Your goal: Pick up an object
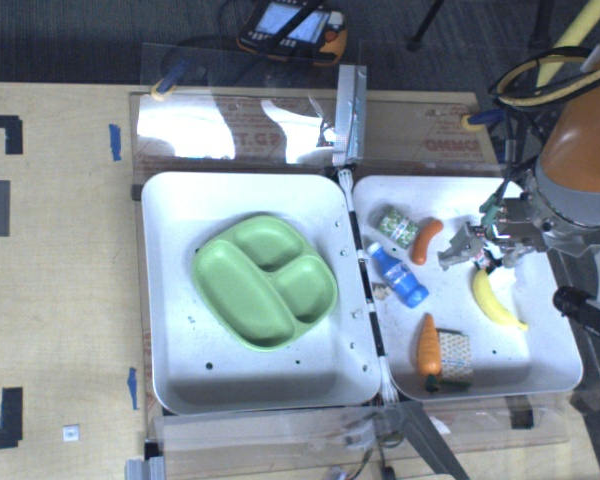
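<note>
Banana (496, 300), yellow and curved, lies on the floor of the right bin (555, 368), right of centre in the frame, and looks like the nearest candidate for a pick. The hand (465, 249) hovers just up and left of the banana's upper end, reaching in from the right edge on the grey arm (570, 203) with its orange band. Whether its tips are spread or closed I cannot tell, and nothing can be seen between them, so I judge it is holding nothing.

Further left in the same bin sit a small orange-red piece (425, 240) beside a green-and-white can (397, 227), then a blue bottle (399, 279) lying at a slant near the divider. Toward the lower part of the bin a carrot (429, 345) rests touching a patterned packet (453, 354). The left bin (170, 218) carries a green divided plate (265, 280), well apart from the hand. Both bins stand on the pale desk (60, 268).

Risks from here, as a judgement: the hand sits between the banana and the orange-red piece, so a descent could land on bare bin floor and close on nothing. The banana's curved, smooth skin may roll or squirt aside if caught near its tip, and it lies close to the arm's own wrist, leaving an awkward approach
</note>
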Controlling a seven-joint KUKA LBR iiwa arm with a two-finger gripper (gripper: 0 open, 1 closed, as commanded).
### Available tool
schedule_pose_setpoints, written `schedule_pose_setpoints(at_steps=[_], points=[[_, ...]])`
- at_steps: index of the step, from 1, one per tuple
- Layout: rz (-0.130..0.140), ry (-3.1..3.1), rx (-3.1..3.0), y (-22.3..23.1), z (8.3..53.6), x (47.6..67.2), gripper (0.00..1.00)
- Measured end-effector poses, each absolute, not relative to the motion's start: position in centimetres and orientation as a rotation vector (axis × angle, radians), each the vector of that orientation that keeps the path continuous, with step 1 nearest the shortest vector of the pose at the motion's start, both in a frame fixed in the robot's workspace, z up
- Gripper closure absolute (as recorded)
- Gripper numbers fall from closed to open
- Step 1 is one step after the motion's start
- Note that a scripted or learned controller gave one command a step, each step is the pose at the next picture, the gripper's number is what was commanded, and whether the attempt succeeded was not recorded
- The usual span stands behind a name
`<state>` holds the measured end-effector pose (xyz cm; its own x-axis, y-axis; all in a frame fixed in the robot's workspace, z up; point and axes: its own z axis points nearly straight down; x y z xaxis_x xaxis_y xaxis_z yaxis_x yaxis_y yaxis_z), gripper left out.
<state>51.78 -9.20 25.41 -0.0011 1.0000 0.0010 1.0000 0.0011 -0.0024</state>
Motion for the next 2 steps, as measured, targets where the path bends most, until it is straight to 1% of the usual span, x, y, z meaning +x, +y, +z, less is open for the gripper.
schedule_pose_setpoints(at_steps=[1, 2], points=[[-0.001, -2.386, -2.044, -14.9, 21.3, 54.3, 0.0], [-0.026, -2.255, -2.233, -18.1, 11.4, 59.1, 0.0]])
